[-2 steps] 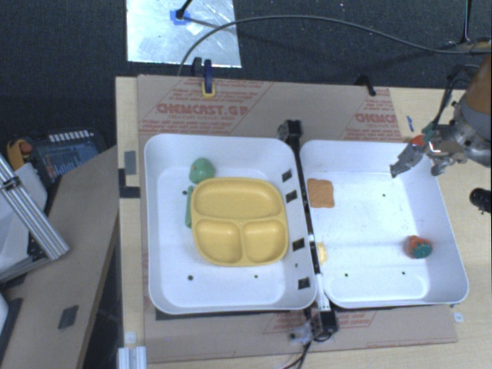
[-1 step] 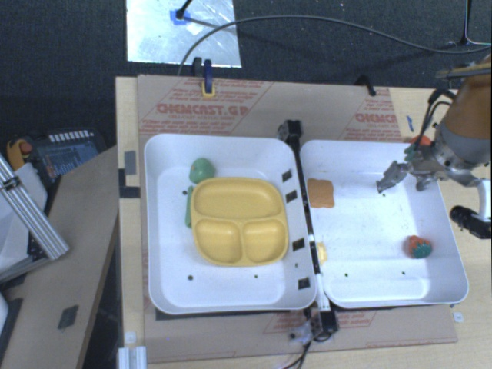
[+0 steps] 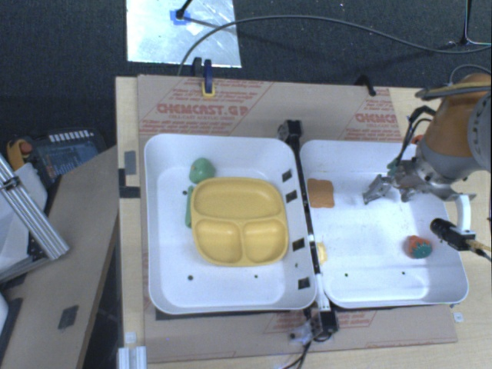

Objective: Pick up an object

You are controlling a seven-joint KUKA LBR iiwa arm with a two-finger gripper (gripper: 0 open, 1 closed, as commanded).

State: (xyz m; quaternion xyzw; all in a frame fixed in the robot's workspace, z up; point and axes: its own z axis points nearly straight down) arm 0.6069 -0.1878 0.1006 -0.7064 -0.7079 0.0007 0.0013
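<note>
The approach is in hand: the gripper (image 3: 374, 192) hangs at right of frame over the right bin (image 3: 384, 290), its jaws spread and holding nothing, so next it should settle onto the brown slab (image 3: 320, 193) just left.

The yellow tray (image 3: 237, 220) covered most of a green object (image 3: 201, 169), so its shape could not be made out. The arm (image 3: 461, 133) was cut off at the right edge. Whether the tool (image 3: 377, 192) was spread or closed was too small to tell. A small yellow piece (image 3: 320, 253) sat half hidden at the bins' divider.
</note>
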